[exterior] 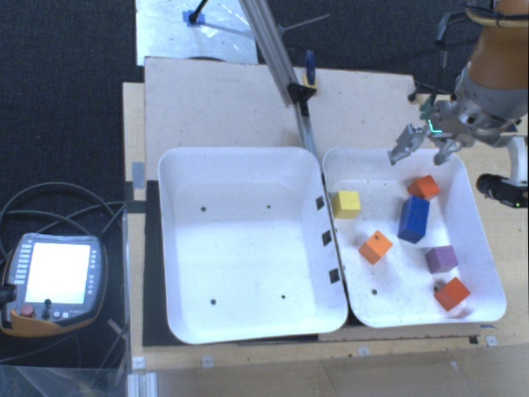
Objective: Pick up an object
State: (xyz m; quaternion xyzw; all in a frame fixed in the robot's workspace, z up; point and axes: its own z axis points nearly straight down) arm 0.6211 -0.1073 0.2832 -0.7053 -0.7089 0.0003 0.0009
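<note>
Blocks are lying scattered in the right bin (483, 246): a yellow cube (345, 203) near its left wall, an orange cube (375, 246) toward the middle, a tall blue block (413, 219) beside a red-orange cube (423, 187) at the back, a purple cube (440, 259) and another red-orange cube (452, 294) toward the front right corner. The left bin (248, 246) is sitting alongside, its wall meeting the right bin's along the centre. A slanted metal pole (269, 40) is crossing the board behind the bins, well clear of the blocks. A handheld control pendant (54, 284) is resting off to the left of the bench. The gripper (428, 145) is hanging over the back rim of the right bin, its fingers seeming to be spread apart with nothing between them, though the view is coarse. The back red-orange cube and the blue block are lying just in front of it, nearest; open floor is showing between the blocks.
</note>
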